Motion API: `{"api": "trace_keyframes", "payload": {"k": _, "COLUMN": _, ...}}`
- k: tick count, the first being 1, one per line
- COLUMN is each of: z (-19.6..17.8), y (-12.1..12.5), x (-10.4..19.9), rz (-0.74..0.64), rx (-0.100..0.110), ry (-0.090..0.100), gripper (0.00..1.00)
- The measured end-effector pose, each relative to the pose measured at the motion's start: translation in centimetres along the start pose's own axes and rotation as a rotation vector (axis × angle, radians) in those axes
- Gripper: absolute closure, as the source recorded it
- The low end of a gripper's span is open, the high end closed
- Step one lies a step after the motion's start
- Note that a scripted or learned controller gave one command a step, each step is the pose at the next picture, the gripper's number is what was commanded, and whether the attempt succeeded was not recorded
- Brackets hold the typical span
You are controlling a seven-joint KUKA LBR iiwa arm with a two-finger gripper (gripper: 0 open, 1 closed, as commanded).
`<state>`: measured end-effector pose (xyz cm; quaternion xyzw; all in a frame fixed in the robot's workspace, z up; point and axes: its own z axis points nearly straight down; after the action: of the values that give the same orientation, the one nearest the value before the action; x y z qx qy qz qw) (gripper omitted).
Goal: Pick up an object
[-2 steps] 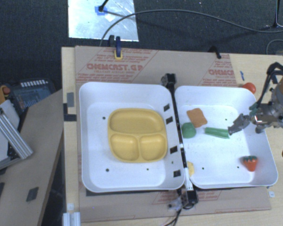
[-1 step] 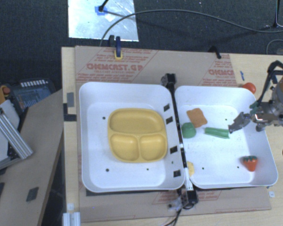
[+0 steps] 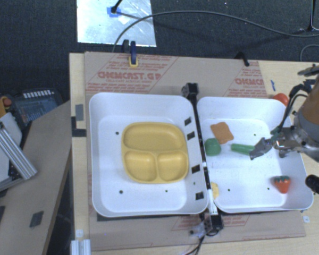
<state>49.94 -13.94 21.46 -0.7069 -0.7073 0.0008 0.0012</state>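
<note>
Green stick (image 3: pixel 240 148) lies mid-right of frame in the right bin (image 3: pixel 255 203), right end touching the gripper (image 3: pixel 259 149). Jaw state: cannot tell. Step: approach, pre-grasp. Next move calls for straddling the stick, then closing.

Glossy plastic bins (image 3: pixel 149 102), yellow tray (image 3: pixel 154 152) (matt)

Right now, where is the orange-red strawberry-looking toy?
The strawberry toy lies in the right bin, near its lower right corner in the camera view, below the pincer and apart from the green items at mid-bin.
</note>
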Motion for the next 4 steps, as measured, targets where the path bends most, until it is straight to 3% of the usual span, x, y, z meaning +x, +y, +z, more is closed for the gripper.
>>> {"api": "trace_keyframes", "payload": {"k": 1, "z": 5.5, "y": 1.0, "x": 0.2, "rz": 0.000, "rx": 0.001, "ry": 0.001, "gripper": 0.00}}
{"api": "trace_keyframes", "payload": {"k": 2, "z": 11.0, "y": -0.1, "x": 0.3, "rz": 0.001, "rx": 0.002, "ry": 0.001, "gripper": 0.00}}
{"api": "trace_keyframes", "payload": {"k": 3, "z": 9.7, "y": 0.1, "x": 0.2, "rz": -0.001, "rx": -0.006, "ry": -0.001, "gripper": 1.00}}
{"api": "trace_keyframes", "payload": {"k": 4, "z": 5.0, "y": -0.3, "x": -0.3, "rz": 0.001, "rx": -0.009, "ry": -0.002, "gripper": 1.00}}
